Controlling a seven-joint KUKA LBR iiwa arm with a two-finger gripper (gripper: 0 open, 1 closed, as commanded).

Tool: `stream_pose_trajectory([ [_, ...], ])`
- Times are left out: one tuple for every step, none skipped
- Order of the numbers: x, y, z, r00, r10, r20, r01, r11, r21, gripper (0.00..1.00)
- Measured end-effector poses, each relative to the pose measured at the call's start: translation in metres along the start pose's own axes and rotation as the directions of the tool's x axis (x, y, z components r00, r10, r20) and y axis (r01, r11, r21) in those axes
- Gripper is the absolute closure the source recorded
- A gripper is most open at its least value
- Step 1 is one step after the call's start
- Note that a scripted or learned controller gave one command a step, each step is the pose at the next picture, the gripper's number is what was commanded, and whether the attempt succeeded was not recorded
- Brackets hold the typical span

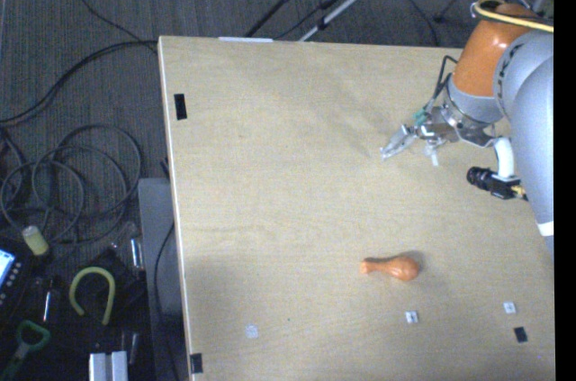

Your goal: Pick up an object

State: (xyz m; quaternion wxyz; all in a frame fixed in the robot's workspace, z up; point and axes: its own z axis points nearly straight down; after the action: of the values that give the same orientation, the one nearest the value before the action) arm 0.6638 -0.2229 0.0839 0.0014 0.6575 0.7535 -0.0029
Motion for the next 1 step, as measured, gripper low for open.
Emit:
stream_pose_trajectory([
  [0.0597, 0.0131, -0.0008, 0.973, -0.231, -0.003, 0.231, 0.973, -0.003, 0.00],
])
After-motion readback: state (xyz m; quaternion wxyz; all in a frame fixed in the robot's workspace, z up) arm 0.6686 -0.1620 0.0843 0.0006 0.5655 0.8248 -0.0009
